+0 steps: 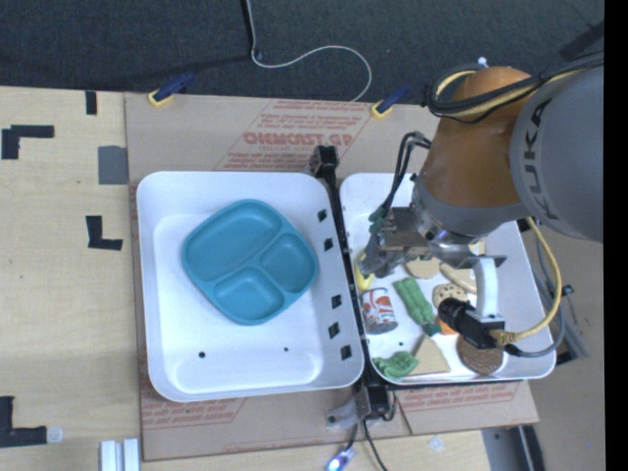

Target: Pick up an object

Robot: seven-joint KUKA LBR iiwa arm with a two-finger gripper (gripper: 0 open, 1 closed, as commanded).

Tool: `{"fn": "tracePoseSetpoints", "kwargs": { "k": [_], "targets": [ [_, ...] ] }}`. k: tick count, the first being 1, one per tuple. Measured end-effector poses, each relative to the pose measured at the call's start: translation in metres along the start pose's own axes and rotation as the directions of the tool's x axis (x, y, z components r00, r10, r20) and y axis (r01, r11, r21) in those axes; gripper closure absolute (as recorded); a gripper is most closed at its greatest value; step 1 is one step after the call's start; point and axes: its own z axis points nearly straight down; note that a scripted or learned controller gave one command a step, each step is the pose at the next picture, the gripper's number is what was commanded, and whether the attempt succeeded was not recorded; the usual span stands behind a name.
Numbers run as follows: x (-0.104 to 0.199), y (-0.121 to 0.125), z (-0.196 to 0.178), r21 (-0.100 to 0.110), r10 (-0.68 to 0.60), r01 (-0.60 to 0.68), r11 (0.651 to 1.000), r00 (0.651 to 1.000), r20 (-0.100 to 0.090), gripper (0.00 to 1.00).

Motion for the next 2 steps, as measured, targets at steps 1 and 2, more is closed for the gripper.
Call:
{"fn": "tracePoseSetpoints", "kwargs": {
  "k": [1,2],
  "targets": [
    [-0.016,-0.025,-0.080,-0.012,0.009,-0.009,1.000,1.000,0.003,1.00],
    [0.055,-0.024,-0.130,-0.011,0.000,0.000,1.000,1.000,0.000,1.00]
  ]
}}
